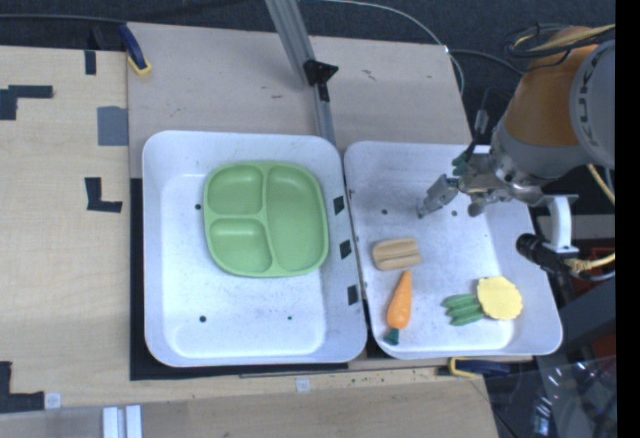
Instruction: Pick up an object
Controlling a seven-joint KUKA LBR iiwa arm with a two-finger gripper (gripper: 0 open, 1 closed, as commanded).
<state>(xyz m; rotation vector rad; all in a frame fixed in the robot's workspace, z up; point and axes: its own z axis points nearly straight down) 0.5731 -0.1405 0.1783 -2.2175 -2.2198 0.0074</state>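
While I hang over the right bin, these are my notes from the camera view, all placed against that bin.

Landmark: right bin (520,336), white and shallow, with a second bin (160,256) touching its left wall; that one bears a green divided plate (267,218).

Candidates: a tan bread-like roll (395,253) lies left of the bin's centre; an orange carrot (400,300) lies just below it, pointing toward the near rim; a yellow corn piece (499,298) with a green pod (461,307) touching it sits toward the near right corner.

Handling, as I judge it: these look like toy foods, so light, stiff and not fragile, with smooth skin that may slip under a loose pinch.

Where to take hold: the roll seems the best pick, lying apart from the walls and from the carrot; I would close across its short width at the middle. The carrot tapers, so I would grip it at its thick upper part.

My gripper (452,198): over the far half of the bin, beyond the roll and to its right, well apart from every toy.

Fingers: spread open, with bare bin floor showing between them.

Load: nothing; I touch no object.
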